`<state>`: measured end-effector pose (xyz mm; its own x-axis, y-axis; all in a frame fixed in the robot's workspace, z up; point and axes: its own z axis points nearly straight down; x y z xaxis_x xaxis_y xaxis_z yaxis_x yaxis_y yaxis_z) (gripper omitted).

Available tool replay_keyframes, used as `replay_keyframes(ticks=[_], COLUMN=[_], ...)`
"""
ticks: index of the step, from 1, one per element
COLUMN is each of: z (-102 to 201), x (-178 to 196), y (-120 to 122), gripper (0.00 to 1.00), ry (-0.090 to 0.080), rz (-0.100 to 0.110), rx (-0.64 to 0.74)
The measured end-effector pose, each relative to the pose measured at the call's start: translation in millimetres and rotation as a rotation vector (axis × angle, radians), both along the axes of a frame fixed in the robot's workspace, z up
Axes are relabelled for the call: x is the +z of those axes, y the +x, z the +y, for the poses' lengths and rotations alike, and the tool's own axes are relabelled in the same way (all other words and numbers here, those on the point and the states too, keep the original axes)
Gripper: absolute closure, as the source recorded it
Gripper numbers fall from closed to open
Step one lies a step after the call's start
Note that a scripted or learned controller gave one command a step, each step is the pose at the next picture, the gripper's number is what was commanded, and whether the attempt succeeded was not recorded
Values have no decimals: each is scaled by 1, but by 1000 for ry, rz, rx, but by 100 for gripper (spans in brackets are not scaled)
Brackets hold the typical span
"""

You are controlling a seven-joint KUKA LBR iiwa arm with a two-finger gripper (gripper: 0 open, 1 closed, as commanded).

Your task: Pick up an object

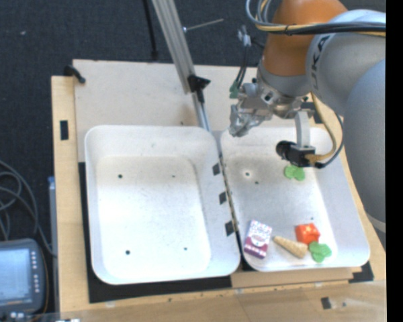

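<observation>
Lying near the right white plastic bin's (336, 200) front edge, the tan cone-shaped toy (291, 247) points its tip rightward, long axis slanting. Above the rear, the metal two-finger gripper (240, 125) hovers.

1 fixed camera, mounted above pale wooden bench (131, 92), looks down at slant. Moderate distance: both shallow white plastic bins (154, 200) fit whole in frame, left bin nearer centre. Dark carpeted floor (54, 19) visible beyond bench's far and left edges. Grey arm with orange band (302, 19) enters from right.
</observation>
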<state>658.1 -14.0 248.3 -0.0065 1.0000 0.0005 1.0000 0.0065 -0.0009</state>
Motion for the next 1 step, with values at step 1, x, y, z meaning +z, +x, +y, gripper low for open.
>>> replay_keyframes(ticks=[1], z=[59], x=[-10], y=[0], gripper=[100], ry=[0], rz=[0], rx=[1])
